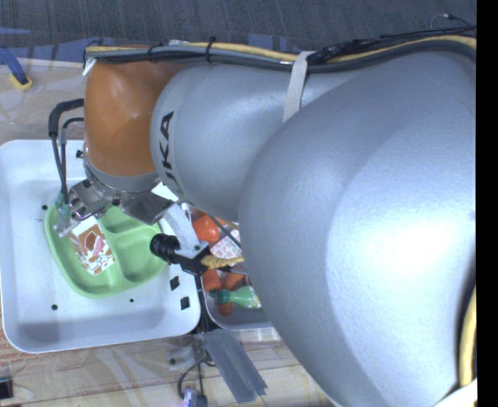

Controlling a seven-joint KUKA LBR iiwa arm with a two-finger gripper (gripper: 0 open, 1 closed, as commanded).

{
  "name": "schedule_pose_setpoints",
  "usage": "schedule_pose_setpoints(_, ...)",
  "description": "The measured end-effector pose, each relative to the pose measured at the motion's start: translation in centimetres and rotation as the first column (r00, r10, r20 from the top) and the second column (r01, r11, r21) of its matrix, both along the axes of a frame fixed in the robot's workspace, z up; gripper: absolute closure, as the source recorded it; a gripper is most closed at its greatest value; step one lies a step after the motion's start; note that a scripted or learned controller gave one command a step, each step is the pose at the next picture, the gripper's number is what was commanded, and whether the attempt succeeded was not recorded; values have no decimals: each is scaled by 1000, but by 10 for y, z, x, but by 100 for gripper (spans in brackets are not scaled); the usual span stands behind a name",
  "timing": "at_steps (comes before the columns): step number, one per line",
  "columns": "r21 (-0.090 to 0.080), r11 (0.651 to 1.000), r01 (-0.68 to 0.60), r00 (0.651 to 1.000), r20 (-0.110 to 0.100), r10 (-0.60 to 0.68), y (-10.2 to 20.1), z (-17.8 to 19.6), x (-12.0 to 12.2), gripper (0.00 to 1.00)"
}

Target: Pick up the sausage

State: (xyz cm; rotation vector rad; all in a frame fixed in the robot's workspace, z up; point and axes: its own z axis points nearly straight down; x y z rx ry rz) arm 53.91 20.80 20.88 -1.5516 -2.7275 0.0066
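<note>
The sausage cannot be picked out with certainty; a brownish piece (pixel 217 262) lies among the small toy foods (pixel 223 265) heaped in the right bin (pixel 210 308), just beside the divide between the two bins, and it may be the sausage. Around it sit an orange-red piece (pixel 204 227) and a green piece (pixel 242 298). The gripper (pixel 79 214) hangs over the left bin (pixel 24 253), above the near end of a green sectioned tray (pixel 125 265); whether it is spread or pressed together cannot be told. A red-and-white packet (pixel 93 248) lies in the tray. The grey arm (pixel 316 193) with its orange band (pixel 117 117) covers most of the right bin.
</note>
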Motion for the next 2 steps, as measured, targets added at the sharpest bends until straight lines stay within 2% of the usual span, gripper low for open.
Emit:
schedule_pose_setpoints(1,-4,845,535,845,-1,-535,-9,11,-42,100)
schedule_pose_setpoints(2,-2,834,551,834,2,-551,11,20,1,100)
